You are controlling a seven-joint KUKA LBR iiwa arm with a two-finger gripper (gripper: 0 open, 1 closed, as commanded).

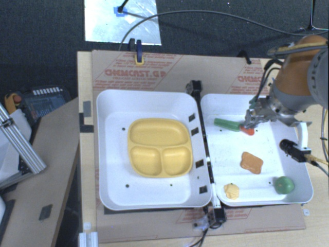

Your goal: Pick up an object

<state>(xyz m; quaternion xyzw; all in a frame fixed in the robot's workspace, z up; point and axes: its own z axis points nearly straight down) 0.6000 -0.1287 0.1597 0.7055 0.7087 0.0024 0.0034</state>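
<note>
In the right bin, a green stick-shaped toy with a red-orange end lies near the far left corner. My gripper hangs right over that red end, touching or nearly touching it. The arm's grey body and orange band come in from the right. Closer to the front lie an orange-brown flat piece, a small pale yellow lump and a green ball.
The left bin holds a yellow divided tray. A black connector with a cable sticks over the right bin's right side. A black divider runs between the bins.
</note>
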